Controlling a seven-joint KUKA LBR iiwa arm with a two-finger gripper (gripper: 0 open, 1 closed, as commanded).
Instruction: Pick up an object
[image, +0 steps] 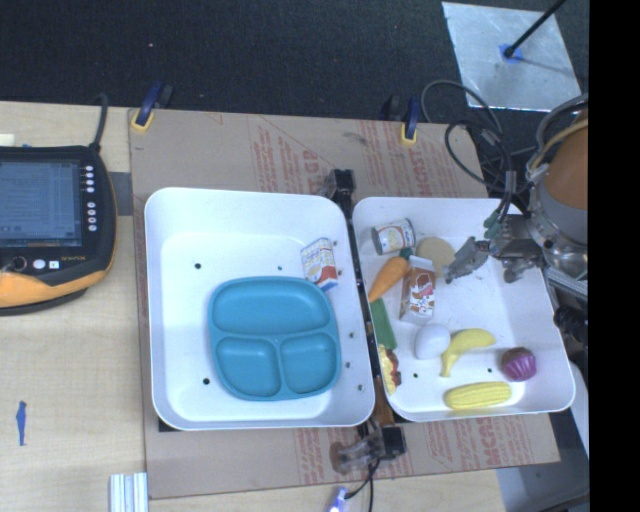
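Nothing is picked yet: the carrot (388, 279), small can (393, 237) and sauce packet (419, 294) crowd the right bin's (560, 395) far-left part. My jaws (490, 256) hover just right of them, spread open and empty. Descending here, I risk clipping the neighbours or the packet slipping.

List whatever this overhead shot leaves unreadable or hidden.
- Hand: small and dark over the right bin; its grip is unreadable.
- Carton and can: label print too small to read.
- Arm: cut off by the frame's right side.
- Tan round item: partly hidden behind the packet.
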